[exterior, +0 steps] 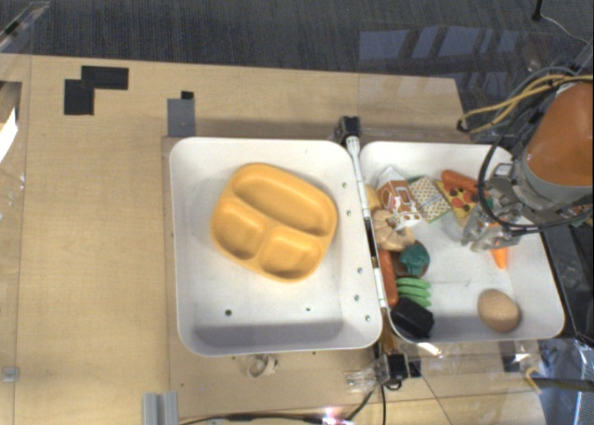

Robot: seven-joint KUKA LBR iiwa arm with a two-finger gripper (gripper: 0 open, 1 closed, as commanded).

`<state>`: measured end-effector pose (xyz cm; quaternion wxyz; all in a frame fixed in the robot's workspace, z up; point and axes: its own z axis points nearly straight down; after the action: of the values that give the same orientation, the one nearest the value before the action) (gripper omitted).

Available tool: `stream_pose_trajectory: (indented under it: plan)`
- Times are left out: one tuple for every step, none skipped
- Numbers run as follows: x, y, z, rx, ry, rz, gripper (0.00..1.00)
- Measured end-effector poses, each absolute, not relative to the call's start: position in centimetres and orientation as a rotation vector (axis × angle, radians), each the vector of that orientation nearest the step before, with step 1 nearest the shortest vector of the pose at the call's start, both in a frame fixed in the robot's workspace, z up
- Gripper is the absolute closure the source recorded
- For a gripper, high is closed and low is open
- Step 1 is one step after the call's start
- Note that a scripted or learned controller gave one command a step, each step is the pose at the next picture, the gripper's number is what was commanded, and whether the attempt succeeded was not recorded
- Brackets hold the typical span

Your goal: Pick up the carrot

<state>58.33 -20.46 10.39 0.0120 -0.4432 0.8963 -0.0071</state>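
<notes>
Though my gripper (pixel 484 236) hovers in the right bin (pixel 548 321), I cannot tell its opening; the carrot (pixel 500 257) beside it looks light, stiff, slick, best pinched mid-length.

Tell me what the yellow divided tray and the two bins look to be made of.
Yellow tray: likely moulded plastic, smooth with a soft sheen and rounded compartment edges. Left bin and right bin: probably white plastic or coated metal, matte, with rounded corners; which one is unclear.

A yellow-orange tray (pixel 274 221) in a white bin (pixel 200 256); orange carrot (pixel 501 257); tan potato (pixel 498 310).
</notes>
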Motion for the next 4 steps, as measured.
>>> stream_pose_trajectory:
  plan:
    - [58.3, -20.5, 10.3, -1.382, 2.795, -0.02, 0.0]
    - [58.7, -20.4, 11.7, -1.377, 2.785, -0.03, 1.0]
    - [58.7, -20.3, 11.7, -1.377, 2.785, -0.029, 0.0]
    - [55.6, -20.5, 9.1, -1.619, 2.673, -0.017, 0.0]
